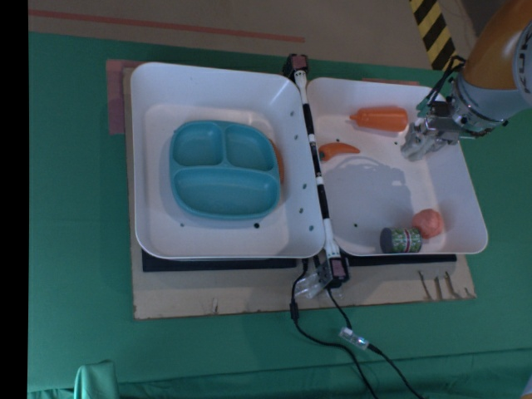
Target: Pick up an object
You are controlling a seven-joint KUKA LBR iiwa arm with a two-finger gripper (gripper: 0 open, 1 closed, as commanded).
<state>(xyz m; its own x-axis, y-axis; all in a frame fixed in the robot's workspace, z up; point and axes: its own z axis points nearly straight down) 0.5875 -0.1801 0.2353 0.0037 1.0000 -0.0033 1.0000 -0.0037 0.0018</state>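
I see the gripper (414, 145) hovering in the right bin (465, 214) just beside the orange carrot (381, 119), finger state unreadable, and I judge that toy light, stiff and slick, best pinched across its thick middle.

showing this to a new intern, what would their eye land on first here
Likely the teal divided plate lying in the middle of the left bin, the biggest block of colour. Next the arm's pincer over the right bin, close beside the larger orange carrot-like piece. A small can and a pink ball sit together near that bin's front corner.
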